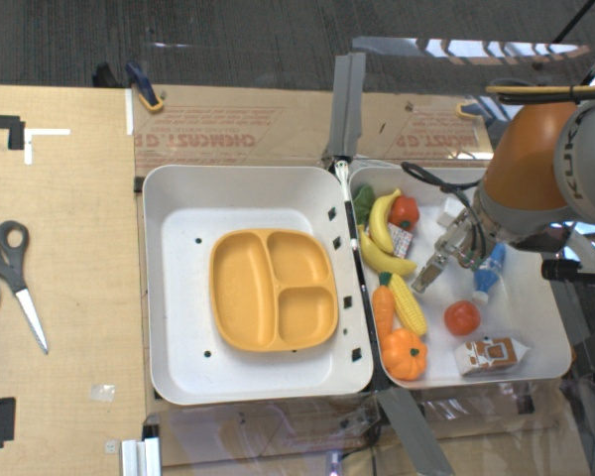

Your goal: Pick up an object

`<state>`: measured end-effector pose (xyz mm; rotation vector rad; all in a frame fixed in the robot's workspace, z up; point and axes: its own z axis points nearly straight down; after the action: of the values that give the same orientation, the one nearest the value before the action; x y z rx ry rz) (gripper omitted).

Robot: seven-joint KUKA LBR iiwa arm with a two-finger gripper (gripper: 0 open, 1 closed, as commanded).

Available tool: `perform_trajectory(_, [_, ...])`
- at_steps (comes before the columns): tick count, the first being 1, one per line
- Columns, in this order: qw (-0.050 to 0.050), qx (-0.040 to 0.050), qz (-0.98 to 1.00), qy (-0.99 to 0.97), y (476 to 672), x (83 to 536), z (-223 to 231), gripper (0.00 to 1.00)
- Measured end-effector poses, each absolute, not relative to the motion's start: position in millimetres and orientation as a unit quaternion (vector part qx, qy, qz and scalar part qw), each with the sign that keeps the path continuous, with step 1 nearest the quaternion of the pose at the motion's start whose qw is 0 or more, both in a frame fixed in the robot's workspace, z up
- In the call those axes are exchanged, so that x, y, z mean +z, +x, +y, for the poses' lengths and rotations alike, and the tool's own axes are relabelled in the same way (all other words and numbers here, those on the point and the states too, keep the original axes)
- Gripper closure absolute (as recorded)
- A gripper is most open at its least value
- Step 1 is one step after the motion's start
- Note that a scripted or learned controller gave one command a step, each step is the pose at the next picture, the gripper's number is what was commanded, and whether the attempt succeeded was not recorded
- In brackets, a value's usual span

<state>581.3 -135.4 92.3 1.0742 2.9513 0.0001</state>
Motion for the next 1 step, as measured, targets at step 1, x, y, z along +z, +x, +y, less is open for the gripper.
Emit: perform_trajectory(1, [0.002,0.0005,0.919,0.393,566.6,115.8,-203.9,0.00])
